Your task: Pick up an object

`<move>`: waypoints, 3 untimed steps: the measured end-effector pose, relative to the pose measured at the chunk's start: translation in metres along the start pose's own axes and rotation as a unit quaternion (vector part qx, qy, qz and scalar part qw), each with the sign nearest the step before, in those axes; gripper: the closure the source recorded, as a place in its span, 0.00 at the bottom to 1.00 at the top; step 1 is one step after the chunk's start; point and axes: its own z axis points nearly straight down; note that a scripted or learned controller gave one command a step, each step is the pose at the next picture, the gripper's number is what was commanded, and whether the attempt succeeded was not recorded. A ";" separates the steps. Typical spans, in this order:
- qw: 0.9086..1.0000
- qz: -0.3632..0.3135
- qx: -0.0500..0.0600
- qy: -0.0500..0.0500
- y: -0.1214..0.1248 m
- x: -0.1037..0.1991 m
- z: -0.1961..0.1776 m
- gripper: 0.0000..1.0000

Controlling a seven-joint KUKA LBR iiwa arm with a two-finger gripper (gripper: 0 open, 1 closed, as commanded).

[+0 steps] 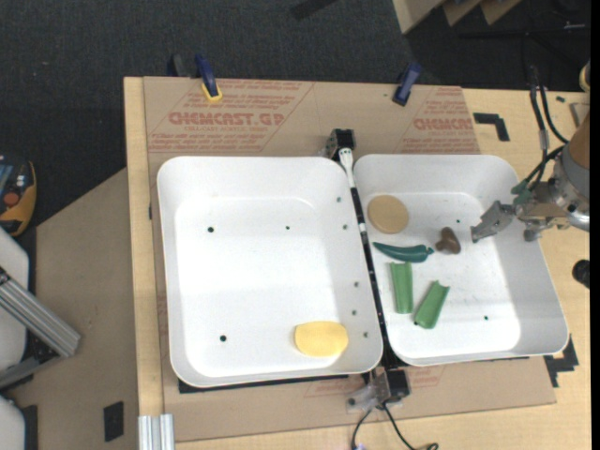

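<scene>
While the claw (480, 229), its state unclear, hovers nearby, a small brown lump (449, 242) rests beside a curved green pod (403, 249).

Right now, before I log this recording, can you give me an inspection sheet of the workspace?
Surface: brown board with red print, bearing a left bin and a right bin, both white, side by side.
Job's things: yellow piece near the left bin's front edge; in the right bin a tan disc, a dark green curved piece, two green sticks and a small brown lump.
Clutter: nothing seen.
End effector: end effector over the right bin's right side, near the brown lump, holding nothing visible.
Cables: black cables at the right; a wire at the front.
Surroundings: dark floor; two clamps on the board's far edge.
</scene>
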 end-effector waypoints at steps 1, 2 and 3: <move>1.000 0.003 -0.003 -0.003 -0.064 -0.036 -0.077 0.00; 1.000 -0.001 -0.002 -0.002 -0.009 -0.033 -0.055 0.00; 1.000 -0.001 -0.003 -0.002 -0.010 -0.033 -0.066 1.00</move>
